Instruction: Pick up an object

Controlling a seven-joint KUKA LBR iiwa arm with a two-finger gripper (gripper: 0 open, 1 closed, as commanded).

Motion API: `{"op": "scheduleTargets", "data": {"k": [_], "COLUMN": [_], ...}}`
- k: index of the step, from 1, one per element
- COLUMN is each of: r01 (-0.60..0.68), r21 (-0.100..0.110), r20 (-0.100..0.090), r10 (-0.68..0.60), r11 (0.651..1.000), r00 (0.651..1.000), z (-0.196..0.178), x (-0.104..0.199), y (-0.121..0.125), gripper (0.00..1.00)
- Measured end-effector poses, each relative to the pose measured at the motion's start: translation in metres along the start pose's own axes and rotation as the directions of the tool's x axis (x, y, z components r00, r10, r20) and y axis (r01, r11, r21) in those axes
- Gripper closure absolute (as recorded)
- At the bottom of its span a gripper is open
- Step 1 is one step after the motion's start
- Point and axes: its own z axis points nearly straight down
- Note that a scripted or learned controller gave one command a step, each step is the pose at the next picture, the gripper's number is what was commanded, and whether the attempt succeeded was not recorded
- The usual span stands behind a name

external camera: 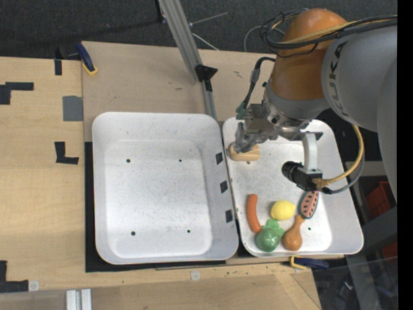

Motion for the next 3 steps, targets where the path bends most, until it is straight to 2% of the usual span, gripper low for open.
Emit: {"op": "scheduleTargets", "data": {"k": [1, 2, 3], "r01": [0.000, 0.000, -0.004], "r21": [0.002, 0.001, -0.001], "r20": [0.000, 0.000, 0.001], "r10": [0.000, 0.000, 0.004], "r11": [1.000, 1.000, 1.000], "r00": [1.000, 1.000, 1.000], "z": [0.020, 0.023, 0.023], "x": [0.047, 0.086, 0.083], "y": [-0.017, -0.038, -0.037], "gripper": [1.00, 1.00, 0.00]}}
